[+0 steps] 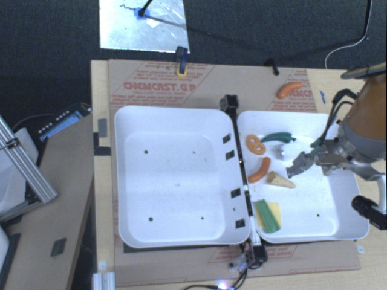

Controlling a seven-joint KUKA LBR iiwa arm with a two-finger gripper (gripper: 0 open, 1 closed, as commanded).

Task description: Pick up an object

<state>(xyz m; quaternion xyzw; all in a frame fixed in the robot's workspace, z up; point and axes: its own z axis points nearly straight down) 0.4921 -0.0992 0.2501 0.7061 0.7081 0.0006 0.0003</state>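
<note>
Beige cone (281,180): lying on its side on the floor of the view's right-hand bin (326,222), toward the middle; sitting just beside an orange sausage (259,170) on the divider side, and well apart from the green cucumber (266,217) resting against a yellow slab (276,208) lower down. Sharing the bin also with an orange pretzel (255,144), a dark green pepper (277,137) and a small pale piece (280,153), too small for naming.

Hanging just up and to the right of the cone: the gripper (294,167), reaching in at a slant from the right; not possible to be telling from this angle whether wide or narrow; showing nothing held.

Judging the step in hand as the approach before a grasp; taking the cone as the likeliest target, being the nearest thing to the claw.

Doing it well probably calling for the following: centring over the thicker part of the cone rather than over the taper; turning the wrist so as to be closing across the short width, not along the length; coming down straight, keeping clear of the sausage; going low, almost to the bin floor, the cone lying so flat; closing gently, a tapered shape being apt to squirt out sideways; lifting slowly and straight up, watching for slipping.
</note>
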